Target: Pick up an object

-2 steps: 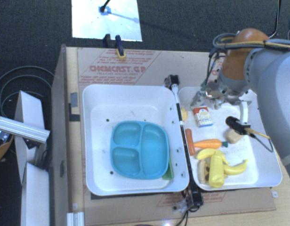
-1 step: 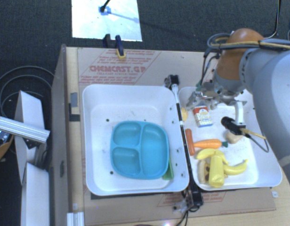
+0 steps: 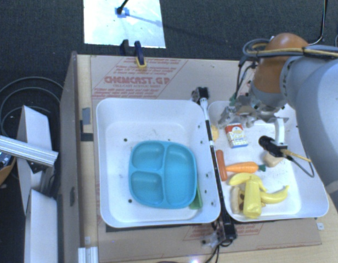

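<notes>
arm [image 3: 317,92] hangs over the back of the right bin [image 3: 311,204], jaws [image 3: 241,114] hidden under the wrist so cannot tell their spread. small red-and-white box [image 3: 236,135] sits just below them, long axis front-to-back, slightly tilted. risk: crowded carrot [image 3: 244,167] and bananas [image 3: 265,193] nearby, a blind descent may nudge the box or close on nothing.

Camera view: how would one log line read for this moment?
pincer: above right white bin | small red-and-white carton: just below | blue divided plate: left white bin
</notes>
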`<action>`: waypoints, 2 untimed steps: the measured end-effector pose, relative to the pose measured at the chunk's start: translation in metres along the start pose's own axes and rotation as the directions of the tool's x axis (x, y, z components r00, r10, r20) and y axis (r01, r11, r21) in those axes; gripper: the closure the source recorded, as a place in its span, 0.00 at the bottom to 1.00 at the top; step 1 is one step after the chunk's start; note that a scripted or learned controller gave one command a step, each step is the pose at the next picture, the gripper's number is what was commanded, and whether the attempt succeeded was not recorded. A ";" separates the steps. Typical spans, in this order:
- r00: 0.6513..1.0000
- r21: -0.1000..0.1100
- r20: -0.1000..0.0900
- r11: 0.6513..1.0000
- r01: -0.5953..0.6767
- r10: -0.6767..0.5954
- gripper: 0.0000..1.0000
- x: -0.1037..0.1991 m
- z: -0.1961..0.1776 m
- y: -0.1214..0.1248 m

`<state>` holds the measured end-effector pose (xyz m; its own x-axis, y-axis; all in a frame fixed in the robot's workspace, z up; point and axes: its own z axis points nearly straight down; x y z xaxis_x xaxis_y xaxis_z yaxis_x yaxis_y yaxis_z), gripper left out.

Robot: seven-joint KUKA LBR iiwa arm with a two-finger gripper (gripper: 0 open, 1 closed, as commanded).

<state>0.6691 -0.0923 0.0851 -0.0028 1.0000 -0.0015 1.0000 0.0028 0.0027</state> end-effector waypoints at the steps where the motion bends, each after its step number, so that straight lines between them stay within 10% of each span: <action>1: 1.000 0.002 0.000 1.000 0.002 -0.002 0.00 0.009 0.001 -0.004; 2: 1.000 -0.001 0.000 1.000 -0.002 0.002 0.00 -0.003 0.000 0.000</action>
<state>0.6693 -0.0953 0.0853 -0.0010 1.0000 -0.0012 1.0000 0.0010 0.0036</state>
